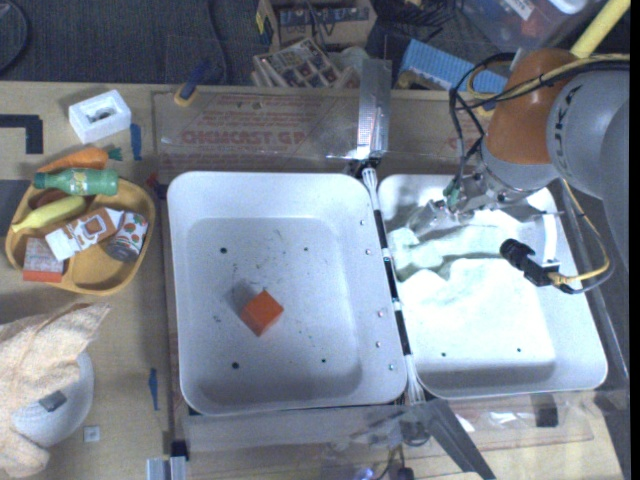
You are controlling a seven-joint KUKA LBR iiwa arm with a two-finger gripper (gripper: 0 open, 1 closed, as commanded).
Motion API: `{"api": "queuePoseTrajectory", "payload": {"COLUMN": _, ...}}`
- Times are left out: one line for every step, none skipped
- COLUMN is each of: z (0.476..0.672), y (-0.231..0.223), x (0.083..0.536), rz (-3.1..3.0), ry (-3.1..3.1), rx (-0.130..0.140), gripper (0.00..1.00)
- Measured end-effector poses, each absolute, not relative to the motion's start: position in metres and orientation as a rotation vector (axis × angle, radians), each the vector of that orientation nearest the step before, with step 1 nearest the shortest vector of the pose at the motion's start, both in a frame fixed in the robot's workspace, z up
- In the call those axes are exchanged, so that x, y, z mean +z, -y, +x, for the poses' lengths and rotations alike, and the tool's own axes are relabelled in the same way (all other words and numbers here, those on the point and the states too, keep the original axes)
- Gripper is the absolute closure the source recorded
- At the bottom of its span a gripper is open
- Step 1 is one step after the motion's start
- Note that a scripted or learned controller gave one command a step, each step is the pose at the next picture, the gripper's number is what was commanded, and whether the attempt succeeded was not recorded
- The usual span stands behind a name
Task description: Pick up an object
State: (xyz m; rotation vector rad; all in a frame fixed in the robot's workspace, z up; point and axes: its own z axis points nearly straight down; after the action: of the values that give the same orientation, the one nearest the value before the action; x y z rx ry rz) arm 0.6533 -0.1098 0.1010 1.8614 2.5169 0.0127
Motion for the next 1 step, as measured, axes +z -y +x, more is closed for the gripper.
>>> {"api": "queuePoseTrajectory", "payload": {"z": 0.6545, "y": 0.1113, "x": 0.1124, "rz": 1.861, "ry": -2.511, "rx": 0.017, "gripper": 1.00}}
